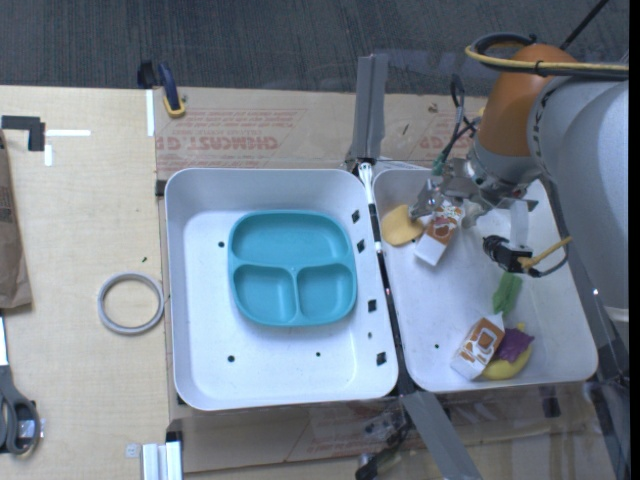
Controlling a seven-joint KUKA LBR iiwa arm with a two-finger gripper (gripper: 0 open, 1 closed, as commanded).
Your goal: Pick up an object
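Note:
My gripper hangs over the back left part of the right bin, below the arm's orange band. Directly under it, touching or nearly touching, lies a small white and brown carton. A flat yellow piece sits just left of that carton, against the bin's left wall. Further forward are a green item, an orange and white carton, a purple item and a yellow banana-like item. Whether the small carton is gripped is hidden by the wrist.
The left bin holds a teal divided plate. On the wooden bench to the left lie a grey tape ring, scissors and a brown bag. A black cable plug dangles beside the gripper.

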